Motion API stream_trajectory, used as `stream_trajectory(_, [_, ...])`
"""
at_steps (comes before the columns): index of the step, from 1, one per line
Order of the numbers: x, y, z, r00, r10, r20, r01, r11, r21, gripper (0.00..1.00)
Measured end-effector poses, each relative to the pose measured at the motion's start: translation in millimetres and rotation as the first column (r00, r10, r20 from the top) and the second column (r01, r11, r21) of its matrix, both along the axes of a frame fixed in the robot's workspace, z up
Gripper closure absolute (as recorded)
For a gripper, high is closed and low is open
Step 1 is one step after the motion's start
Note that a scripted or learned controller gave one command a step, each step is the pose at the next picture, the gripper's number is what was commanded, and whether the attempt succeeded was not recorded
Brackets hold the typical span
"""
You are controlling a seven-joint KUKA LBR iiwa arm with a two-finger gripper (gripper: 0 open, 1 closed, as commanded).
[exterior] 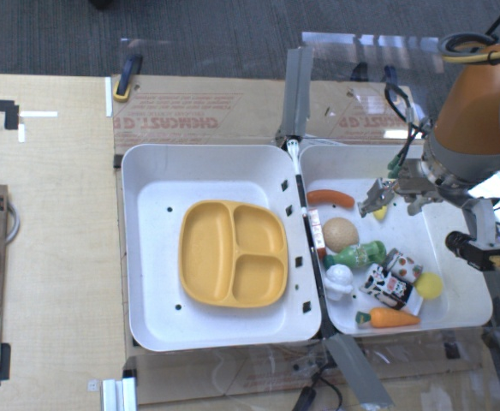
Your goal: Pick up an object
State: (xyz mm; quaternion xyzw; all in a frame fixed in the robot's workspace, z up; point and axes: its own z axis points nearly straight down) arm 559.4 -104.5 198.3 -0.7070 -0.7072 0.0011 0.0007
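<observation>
My gripper [377,202] hangs over the back middle of the right bin [455,229], open, with nothing between its fingers. A small yellow piece [380,215] lies just under its tips. To its left lies a red-orange sausage [330,199]. Closer to the front are a tan egg-shaped item [340,232], a green bottle [363,253], a white toy [338,278], a black-and-white cow-print carton [391,284], a yellow lemon [429,286] and an orange carrot [389,318].
The left bin [147,255] holds a yellow divided plate [233,253]. A raised divider [306,229] separates the two bins. The arm's orange band [481,101] and cables stand over the right bin's back right corner.
</observation>
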Motion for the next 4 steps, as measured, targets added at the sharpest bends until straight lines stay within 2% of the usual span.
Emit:
stream_trajectory(1, [78, -52, -59, 0.976, 0.217, 0.003, -0.217, 0.976, -0.001, 0.0])
stream_trajectory(2, [67, -59, -106, 0.968, 0.253, 0.002, -0.253, 0.968, 0.0, 0.0])
stream_trajectory(3, [67, -60, -97, 0.969, 0.249, 0.0, -0.249, 0.969, 0.0, 1.0])
stream_trajectory(4, [75, -118, -13, 0.95, 0.312, 0.005, -0.312, 0.95, -0.003, 1.0])
